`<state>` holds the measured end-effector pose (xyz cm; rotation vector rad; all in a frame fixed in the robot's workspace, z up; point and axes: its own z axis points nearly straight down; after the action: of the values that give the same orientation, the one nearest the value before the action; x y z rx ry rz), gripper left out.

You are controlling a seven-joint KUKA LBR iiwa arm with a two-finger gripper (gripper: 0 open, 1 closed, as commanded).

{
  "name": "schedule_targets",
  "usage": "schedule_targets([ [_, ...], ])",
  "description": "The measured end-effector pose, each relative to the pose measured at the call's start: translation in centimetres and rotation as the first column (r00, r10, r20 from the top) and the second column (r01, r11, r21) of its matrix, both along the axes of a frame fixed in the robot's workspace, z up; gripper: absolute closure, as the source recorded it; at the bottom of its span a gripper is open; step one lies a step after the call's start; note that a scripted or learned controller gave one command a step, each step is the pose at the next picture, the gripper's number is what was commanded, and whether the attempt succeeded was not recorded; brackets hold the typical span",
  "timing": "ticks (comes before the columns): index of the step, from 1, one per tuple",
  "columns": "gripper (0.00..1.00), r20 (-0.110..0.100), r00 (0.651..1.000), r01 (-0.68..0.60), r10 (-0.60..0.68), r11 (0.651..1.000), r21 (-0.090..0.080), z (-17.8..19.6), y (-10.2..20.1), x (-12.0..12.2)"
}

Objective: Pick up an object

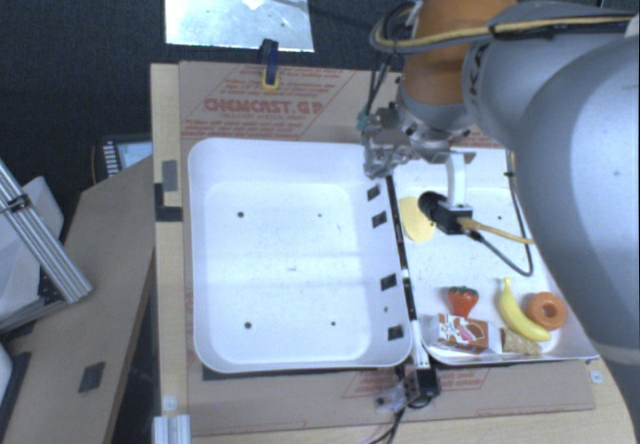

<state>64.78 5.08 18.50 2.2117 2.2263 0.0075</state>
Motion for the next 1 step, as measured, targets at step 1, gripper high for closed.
schedule_targets([
  [1, 1.00, 0.004, 1.000, -0.002, 0.002, 1.000, 0.002, 11.72, 3.72, -2.80],
])
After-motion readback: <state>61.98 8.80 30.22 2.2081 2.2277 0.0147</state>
